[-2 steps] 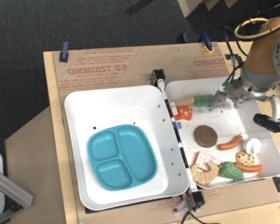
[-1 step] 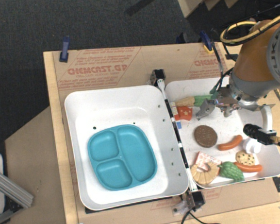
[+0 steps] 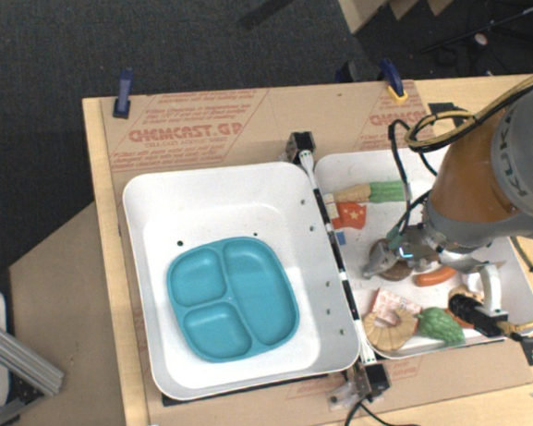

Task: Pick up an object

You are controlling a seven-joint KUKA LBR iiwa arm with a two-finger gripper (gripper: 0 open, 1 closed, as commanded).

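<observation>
Camera view: arm reached from right, bent down over right bin; gripper low among toys, grip impossible to tell.

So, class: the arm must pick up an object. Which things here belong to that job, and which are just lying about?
Job:
pincer
right white bin
orange carrot with green top
red carton
orange sausage
green leafy vegetable

Lying about:
left white bin
teal divided plate
blue clamps
</observation>
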